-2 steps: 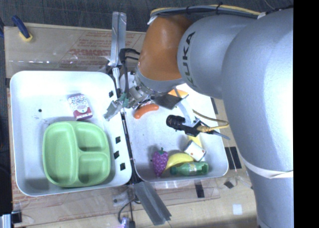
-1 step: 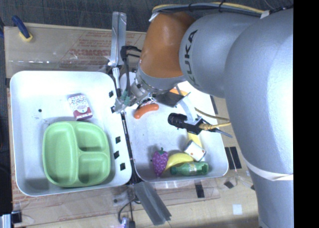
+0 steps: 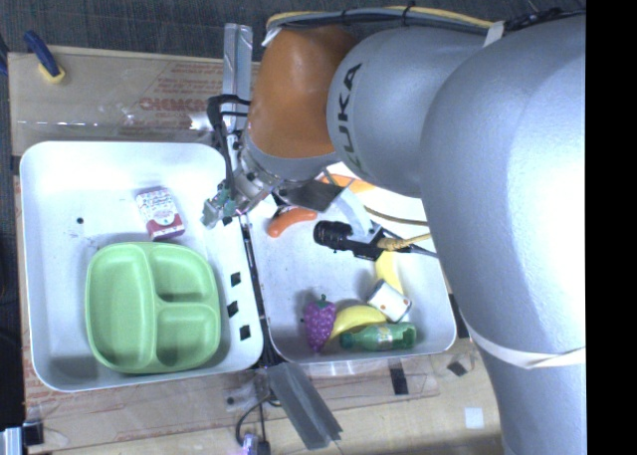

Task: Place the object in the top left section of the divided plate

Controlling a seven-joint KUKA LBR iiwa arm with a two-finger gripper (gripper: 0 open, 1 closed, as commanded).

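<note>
— Camera view puts the tool low over the wall between the two shallow white bins, its tip near the left bin's right rim. Is it carrying anything?

— I cannot tell; the tip is small and dark, and nothing clearly sits between its parts. The likeliest object, a small red-and-white carton, lies on the left bin's floor, just above the pale green divided plastic plate, apart from the tool.

— So how should the step go?

— If the carton is the target, come straight down over it and centre it before closing. Then lift clear of the plate's rim, travel the short way to the plate's top left section and lower before releasing, so it doesn't tumble across a divider.
</note>
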